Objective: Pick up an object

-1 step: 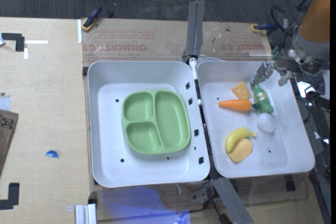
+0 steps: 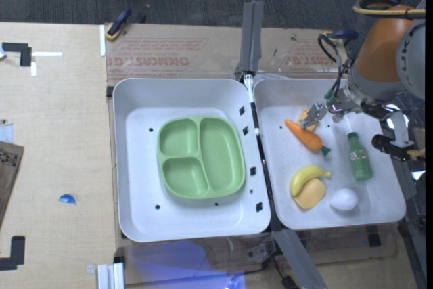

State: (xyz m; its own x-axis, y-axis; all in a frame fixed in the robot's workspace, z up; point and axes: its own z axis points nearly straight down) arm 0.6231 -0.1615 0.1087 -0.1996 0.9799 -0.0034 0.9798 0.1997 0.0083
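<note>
Mirrored red print on the cardboard strip (image 2: pixel 159 51) behind the bins, not legible. Two white bins: left bin (image 2: pixel 128 166) holding one green divided plate (image 2: pixel 201 157); right bin (image 2: pixel 385 210) holding one carrot (image 2: pixel 304 135), one banana (image 2: pixel 306 179), one white egg (image 2: pixel 344 200), one green bottle (image 2: pixel 358 156). Gripper (image 2: pixel 312 116) just above the carrot's end, finger state unclear.

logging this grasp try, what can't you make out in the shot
- Gripper fingers in the camera view: too small and blurred to judge their state, or any contact with the carrot.
- Arm: cut off by the right edge.
- Bottle label: too small to read.
</note>
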